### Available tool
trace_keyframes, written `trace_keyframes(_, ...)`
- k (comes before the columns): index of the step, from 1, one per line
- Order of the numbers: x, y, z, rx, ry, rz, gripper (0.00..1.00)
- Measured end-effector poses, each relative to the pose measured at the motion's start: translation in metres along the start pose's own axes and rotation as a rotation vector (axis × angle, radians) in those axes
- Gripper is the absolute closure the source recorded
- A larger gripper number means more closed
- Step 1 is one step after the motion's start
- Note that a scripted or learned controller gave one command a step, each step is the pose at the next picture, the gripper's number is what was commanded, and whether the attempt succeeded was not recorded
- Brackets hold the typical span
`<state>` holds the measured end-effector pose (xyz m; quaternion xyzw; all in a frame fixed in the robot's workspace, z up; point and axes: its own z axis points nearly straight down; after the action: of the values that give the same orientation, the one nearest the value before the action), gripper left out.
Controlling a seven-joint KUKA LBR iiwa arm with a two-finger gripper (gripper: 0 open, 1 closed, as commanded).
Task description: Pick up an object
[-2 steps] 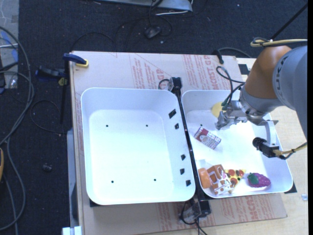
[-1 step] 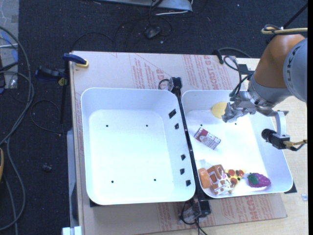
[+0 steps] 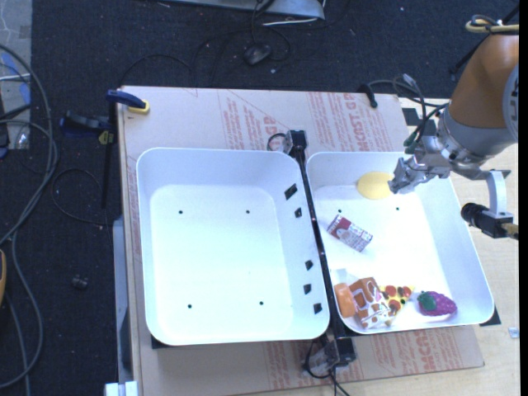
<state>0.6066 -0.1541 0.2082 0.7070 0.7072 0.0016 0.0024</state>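
Two white bins sit on the counter (image 3: 206,114). At upper right, the gripper (image 3: 402,180) touches a yellow lemon (image 3: 374,186); its grip I cannot tell. Lemon looks smooth, round, slippery; grab its middle.

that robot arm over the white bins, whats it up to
The grey and orange arm reaches in from the right, and its gripper sits low in the right bin, right beside a yellow object near the bin's far end. Whether it has hold of that object cannot be told. A small red and white packet, an orange and white toy and a purple and green piece lie nearer the bin's front. The left bin sits alongside.
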Motion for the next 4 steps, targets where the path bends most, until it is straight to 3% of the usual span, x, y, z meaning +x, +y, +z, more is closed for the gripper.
trace_keyframes(1, 0.000, 0.001, -0.019, 0.004, 0.001, 0.000, 1.00)
trace_keyframes(2, 0.058, -0.005, -0.019, 0.006, 0.003, -0.004, 1.00)
trace_keyframes(4, 0.170, 0.006, -0.038, 0.005, 0.002, -0.005, 1.00)
